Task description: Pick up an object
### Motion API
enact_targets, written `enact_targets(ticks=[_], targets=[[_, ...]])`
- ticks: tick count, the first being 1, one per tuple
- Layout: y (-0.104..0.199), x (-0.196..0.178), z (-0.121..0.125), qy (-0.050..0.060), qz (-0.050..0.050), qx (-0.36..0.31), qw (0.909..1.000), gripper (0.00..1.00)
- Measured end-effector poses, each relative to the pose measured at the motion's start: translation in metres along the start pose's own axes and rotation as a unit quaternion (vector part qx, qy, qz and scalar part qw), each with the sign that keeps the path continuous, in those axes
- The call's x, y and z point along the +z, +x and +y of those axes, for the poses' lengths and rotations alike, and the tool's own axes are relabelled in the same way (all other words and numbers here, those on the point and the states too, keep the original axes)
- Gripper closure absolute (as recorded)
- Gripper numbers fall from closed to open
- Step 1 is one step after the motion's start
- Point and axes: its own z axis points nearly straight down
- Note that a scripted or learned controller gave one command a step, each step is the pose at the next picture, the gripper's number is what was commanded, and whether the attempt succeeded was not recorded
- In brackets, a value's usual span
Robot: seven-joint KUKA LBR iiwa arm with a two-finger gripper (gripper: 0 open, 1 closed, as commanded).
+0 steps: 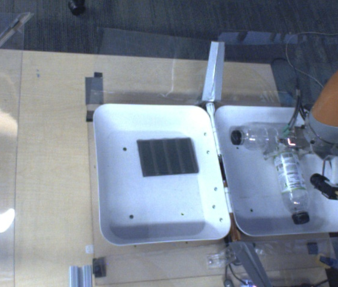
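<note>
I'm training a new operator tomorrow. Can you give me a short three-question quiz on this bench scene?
1. True or false: the dark ribbed mat lies in the left bin.
2. How many clear plastic bottles are in the right bin?
A. none
B. one
C. two
D. four
3. Fill in: the bottle lying lengthwise has its black cap toward the ___ edge of the picture.

Key
1. True.
2. C: one bottle lies across the bin's top with its cap to the left, the other runs down from it, near the arm.
3. Bottom.
</note>
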Motion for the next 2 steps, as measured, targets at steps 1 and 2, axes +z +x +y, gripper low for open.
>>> enact_targets(ticks=[1, 2], targets=[[0.002, -0.013, 0.003, -0.003, 0.0, -0.002, 1.0, 1.0], [0.061, -0.112, 0.051, 0.003, 0.001, 0.005, 1.0, 1.0]])
